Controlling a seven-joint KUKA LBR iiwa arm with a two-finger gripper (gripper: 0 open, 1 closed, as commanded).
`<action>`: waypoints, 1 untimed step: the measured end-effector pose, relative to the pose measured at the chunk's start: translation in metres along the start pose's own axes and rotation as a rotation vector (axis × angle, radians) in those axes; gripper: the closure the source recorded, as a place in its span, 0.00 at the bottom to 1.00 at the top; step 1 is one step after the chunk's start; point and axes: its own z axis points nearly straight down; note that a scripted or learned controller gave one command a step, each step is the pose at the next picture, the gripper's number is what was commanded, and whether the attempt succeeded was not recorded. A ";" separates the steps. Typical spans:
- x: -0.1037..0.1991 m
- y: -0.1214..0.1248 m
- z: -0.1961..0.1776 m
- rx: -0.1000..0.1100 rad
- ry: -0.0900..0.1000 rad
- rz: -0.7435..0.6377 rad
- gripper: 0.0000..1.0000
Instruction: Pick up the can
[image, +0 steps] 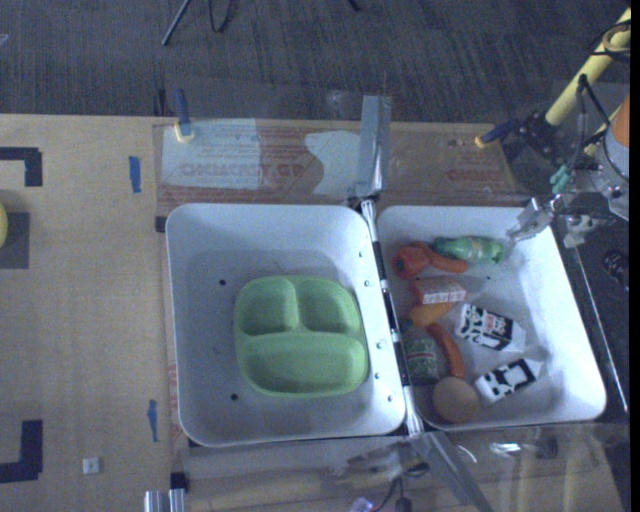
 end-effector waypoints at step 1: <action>-0.035 -0.019 0.144 0.000 0.004 -0.182 0.00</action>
